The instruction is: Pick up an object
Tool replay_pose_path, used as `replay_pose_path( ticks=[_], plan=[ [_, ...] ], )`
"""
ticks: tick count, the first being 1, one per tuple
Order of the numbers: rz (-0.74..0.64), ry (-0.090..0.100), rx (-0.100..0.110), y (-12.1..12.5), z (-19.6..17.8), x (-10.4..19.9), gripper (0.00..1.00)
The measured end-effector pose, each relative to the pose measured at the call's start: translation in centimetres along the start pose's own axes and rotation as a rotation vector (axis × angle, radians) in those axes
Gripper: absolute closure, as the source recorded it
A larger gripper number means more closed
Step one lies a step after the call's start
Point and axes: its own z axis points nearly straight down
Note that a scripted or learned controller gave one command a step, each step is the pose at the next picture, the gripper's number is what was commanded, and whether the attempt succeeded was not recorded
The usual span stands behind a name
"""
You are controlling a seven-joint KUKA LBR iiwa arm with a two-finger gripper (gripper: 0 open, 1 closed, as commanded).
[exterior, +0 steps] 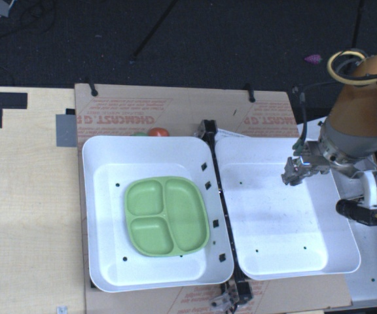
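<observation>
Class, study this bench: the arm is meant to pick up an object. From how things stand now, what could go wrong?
1. The gripper sits over the right bin, while the green divided plate lies in the left bin; a descent here would likely grasp nothing.
2. The plate lies flat and wide, so the fingers may fail to get hold of it.
3. Crossing over, the gripper may strike the black divider.

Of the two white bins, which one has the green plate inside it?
The left bin holds the green divided plate. The right bin is the one the gripper hangs over, at its upper right part.
</observation>
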Motion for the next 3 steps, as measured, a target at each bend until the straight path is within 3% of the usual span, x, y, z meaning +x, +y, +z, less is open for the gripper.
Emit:
replay_pose_path(
  ticks=[2, 3],
  plan=[
    [0.001, 0.0, 0.001, -2.7, -0.1, 9.6, 1.0],
    [0.0, -0.001, 0.0, -2.4, -0.2, 14.8, 1.0]
  ],
)
